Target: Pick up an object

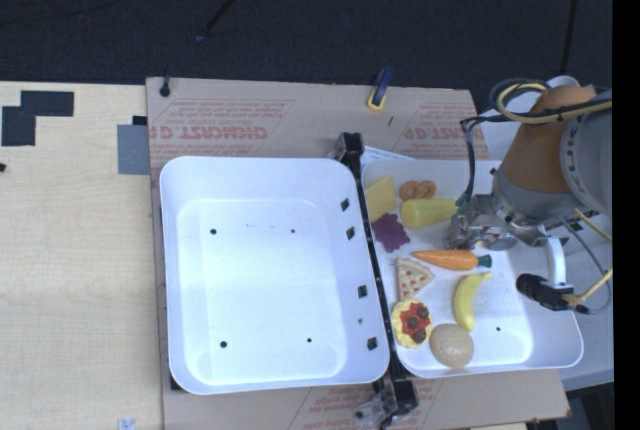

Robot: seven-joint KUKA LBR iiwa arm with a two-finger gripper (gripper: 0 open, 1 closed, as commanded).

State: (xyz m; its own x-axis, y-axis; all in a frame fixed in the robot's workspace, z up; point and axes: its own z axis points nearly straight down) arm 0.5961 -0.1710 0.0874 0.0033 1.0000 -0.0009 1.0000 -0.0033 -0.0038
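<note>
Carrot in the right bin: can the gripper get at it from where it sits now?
Probably yes. The carrot lies flat with nothing on top, and the gripper sits just above its green end. The banana lies close below, which could crowd a finger.

Glossy white plastic bins [262,373], matt brown cardboard sheet [250,123], pale wood-grain bench [70,268]

Printed lettering on the cardboard under the bins

From my feed I see red printing on the flat brown cardboard sheet [262,118] that lies on the desk beneath the two bins. It runs upside down and mirrored to me, repeating along the far strip and again at the near edge, and I cannot read it with certainty.
</note>
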